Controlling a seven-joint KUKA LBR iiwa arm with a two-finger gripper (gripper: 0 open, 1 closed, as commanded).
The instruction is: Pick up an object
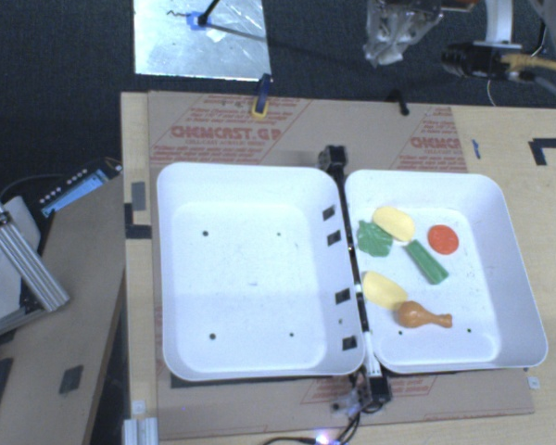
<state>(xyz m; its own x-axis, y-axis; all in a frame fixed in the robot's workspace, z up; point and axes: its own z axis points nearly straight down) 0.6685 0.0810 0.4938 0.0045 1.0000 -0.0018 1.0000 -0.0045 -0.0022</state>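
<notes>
Gripper (pixel 389 40) of mine hangs way up at 1 o'clock, well off the bins, and honestly I can't tell how it's set. Right bin (pixel 514 248) has the goods: two yellow pieces (pixel 393 222), green stick (pixel 427 263), red disc (pixel 443 239), drumstick (pixel 421 316) at its 6 o'clock.

Worktop (pixel 139 276): carries two bins side by side.
Right bin (pixel 514 248): holds six items near its left wall.
Left bin (pixel 250 276): just beside the right bin.
Hand (pixel 389 40): behind the bins, above the worktop's far edge.
</notes>
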